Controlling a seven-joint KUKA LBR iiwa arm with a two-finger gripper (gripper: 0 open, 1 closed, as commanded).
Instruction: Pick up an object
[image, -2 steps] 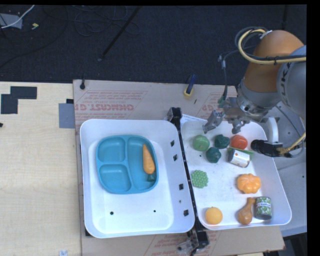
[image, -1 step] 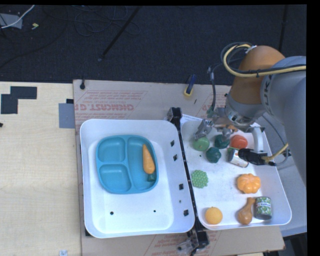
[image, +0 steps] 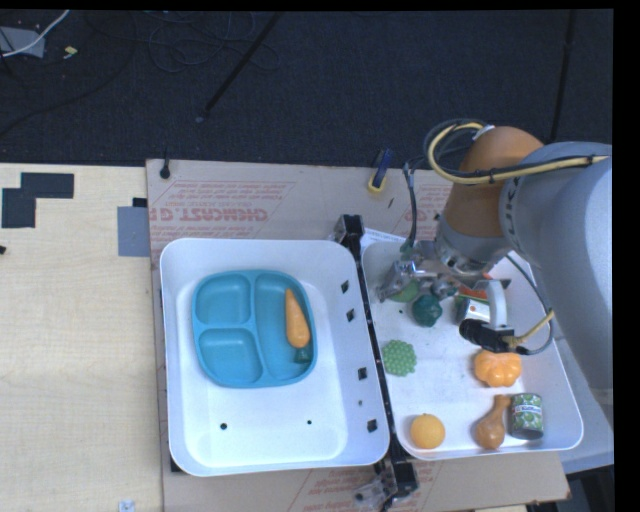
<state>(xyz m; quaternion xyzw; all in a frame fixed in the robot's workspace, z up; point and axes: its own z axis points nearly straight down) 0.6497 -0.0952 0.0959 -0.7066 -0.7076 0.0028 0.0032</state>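
A robotics lab: grey arm (image: 560, 200) over two white bins (image: 180, 400); plywood bench (image: 70, 350); loose cables (image: 230, 60)

Single fixed camera, mounted above the surface (image: 70, 330), looking down at a slant. Both white bins sit in frame: left bin (image: 190, 420) near centre, right bin (image: 565, 425) toward the right side. Far edge of the surface runs across the upper part, dark floor with cables beyond. Arm (image: 560, 200) enters from the right, close to the lens, looming large. Moderate distance overall.
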